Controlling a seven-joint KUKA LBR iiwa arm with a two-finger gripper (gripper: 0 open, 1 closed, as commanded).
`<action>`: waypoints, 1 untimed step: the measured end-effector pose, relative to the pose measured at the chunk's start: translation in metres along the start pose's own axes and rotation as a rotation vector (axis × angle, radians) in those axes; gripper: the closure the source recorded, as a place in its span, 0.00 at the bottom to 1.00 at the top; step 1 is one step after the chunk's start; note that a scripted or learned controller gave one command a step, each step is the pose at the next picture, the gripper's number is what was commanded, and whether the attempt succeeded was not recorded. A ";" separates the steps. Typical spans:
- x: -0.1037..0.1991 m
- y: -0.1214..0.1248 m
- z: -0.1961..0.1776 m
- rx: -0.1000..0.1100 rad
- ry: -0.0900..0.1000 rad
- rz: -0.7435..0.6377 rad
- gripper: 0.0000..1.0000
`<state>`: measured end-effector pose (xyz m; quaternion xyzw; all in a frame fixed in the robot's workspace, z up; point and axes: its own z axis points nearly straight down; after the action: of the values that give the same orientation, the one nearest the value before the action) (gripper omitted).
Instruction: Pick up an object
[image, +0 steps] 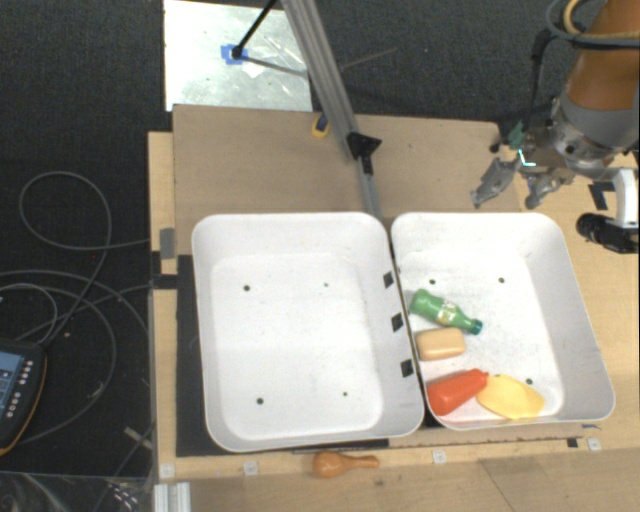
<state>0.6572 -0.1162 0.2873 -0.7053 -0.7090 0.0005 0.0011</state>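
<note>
In the camera view, four things are lying in the lower left part of the right bin (560, 250): a green bottle (443, 311), a tan block (441, 345), a red piece (456, 389) and a yellow piece (511, 397), all well below and left of the gripper (514, 187). The gripper is hanging at upper right, over the bin's far rim, its jaws standing spread apart and gripping nothing.

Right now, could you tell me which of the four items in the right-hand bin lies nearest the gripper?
The green plastic bottle; the tan block, red piece and yellow piece all lie farther from the gripper.
</note>
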 end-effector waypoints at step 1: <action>0.000 0.001 -0.003 -0.004 -0.001 -0.002 0.00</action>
<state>0.6578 -0.1162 0.2898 -0.7047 -0.7095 -0.0003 -0.0008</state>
